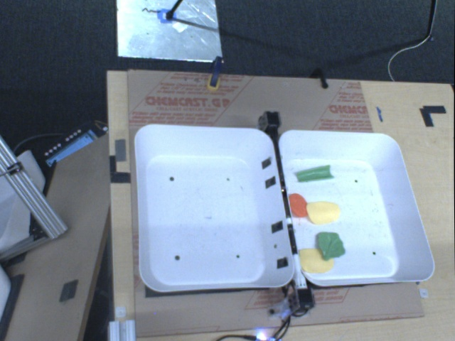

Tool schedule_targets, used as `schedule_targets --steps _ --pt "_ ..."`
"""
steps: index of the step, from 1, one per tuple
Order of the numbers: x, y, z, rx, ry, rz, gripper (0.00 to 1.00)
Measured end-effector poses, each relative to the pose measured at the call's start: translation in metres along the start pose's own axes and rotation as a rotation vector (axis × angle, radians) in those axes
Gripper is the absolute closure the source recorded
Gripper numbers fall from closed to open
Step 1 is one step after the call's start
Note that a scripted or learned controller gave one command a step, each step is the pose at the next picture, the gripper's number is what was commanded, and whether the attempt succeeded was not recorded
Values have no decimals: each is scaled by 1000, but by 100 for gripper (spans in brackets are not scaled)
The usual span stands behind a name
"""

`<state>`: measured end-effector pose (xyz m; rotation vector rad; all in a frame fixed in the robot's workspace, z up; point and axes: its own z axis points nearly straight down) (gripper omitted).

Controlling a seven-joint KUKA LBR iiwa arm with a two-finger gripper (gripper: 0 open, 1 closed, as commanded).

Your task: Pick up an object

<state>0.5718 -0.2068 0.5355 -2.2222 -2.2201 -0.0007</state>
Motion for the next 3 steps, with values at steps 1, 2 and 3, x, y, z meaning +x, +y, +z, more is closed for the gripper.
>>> schedule_targets --steps 1,2,3 --pt "0 -53 0 -3 -1 0 100" --pt "2 51 2 -4 -2 -9 100" --pt "0 -19 18 0 0 0 100"
